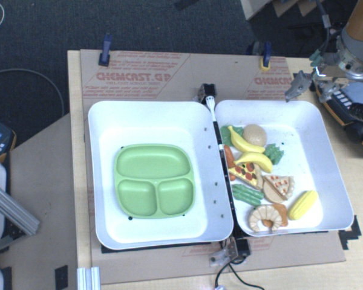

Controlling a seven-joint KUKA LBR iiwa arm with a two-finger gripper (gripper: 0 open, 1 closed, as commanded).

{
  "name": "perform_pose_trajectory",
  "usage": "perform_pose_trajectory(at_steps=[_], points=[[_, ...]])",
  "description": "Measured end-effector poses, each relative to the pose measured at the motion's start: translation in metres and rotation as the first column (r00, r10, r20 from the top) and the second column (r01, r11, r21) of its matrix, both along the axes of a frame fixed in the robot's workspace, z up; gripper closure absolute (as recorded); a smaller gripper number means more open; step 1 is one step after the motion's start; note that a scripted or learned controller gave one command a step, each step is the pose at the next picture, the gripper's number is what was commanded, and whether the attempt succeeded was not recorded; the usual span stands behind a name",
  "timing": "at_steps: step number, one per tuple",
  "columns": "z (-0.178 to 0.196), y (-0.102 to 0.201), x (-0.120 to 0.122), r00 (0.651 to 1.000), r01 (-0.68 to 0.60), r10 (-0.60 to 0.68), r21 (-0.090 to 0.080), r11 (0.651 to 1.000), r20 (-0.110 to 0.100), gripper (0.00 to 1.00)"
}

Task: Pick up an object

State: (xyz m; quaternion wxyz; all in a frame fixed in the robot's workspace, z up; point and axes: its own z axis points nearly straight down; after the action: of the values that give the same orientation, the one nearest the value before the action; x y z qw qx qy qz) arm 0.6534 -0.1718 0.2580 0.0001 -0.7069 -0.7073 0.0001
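A grey robot arm with its gripper hung above the far rim of the right bin, at about one o'clock from the pile of toy food inside it, and held nothing. Whether its fingers were spread or pressed together could not be told from where the camera stood.

The toys lay crowded along the bin's left half: two bananas crossing near the top, a beige ball touching the upper one, a pizza slice just below, a sandwich wedge at four o'clock from it, green beans beside that, a shrimp at the bottom, and a corn cob lying apart at the pile's four o'clock.

In the left bin sat a green divided plate, untouched.

Judged by looks, the pieces were light, hollow plastic, stiff and smooth, likely to skid or roll under a glancing pinch but in no danger of breaking. The corn cob seemed the easiest prize: it stood clear of its neighbours, with bare bin floor on both long sides, so fingers closing across its narrow middle would meet little in the way. The bananas and pizza, pressed against one another, offered poorer access.
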Motion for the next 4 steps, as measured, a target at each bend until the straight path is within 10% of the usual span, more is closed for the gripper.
perform_pose_trajectory(at_steps=[1,3,4], points=[[-0.145,0.062,-0.05,1.0,-0.003,0.003,0.007,1.0,-0.018,0.0],[-0.173,0.07,-0.174,1.0,0.003,-0.003,0.001,1.0,-0.001,0.0],[-0.161,0.07,-0.169,1.0,0.001,-0.001,-0.001,1.0,0.009,1.0]])
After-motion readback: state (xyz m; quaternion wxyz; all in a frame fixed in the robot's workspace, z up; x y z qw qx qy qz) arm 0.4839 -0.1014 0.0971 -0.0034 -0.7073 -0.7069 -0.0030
